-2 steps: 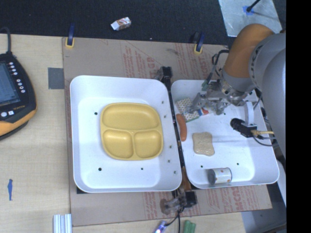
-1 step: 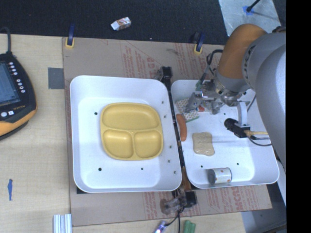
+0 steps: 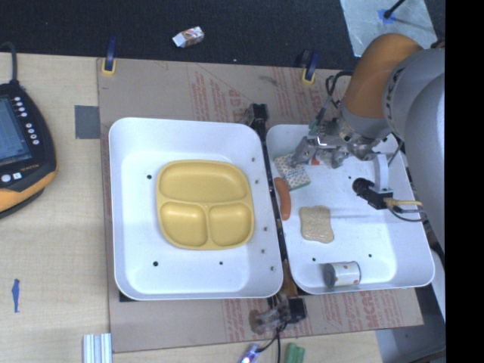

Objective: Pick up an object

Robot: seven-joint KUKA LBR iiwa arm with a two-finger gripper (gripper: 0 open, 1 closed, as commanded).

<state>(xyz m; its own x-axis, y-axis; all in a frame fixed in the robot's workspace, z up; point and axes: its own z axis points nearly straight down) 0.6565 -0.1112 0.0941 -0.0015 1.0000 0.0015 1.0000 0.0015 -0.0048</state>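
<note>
Hovered over the right-hand shallow white plastic bin point(image 3: 408, 267): grey two-finger gripper point(image 3: 302, 156), grip state impossible to tell. Directly beneath it, a small green-speckled square pad point(image 3: 293, 175). Just beyond, toward the bin's left wall, a slim orange sausage-shaped toy point(image 3: 283, 197), long axis along that wall. Farther off, a tan bread-slice toy point(image 3: 316, 224) and a small silver can point(image 3: 342, 274). No legible writing.

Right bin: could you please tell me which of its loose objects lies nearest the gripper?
The patterned green sponge, in the bin's far left corner, just below the gripper. The hot dog, bread slice and can lie farther toward the near edge.
</note>
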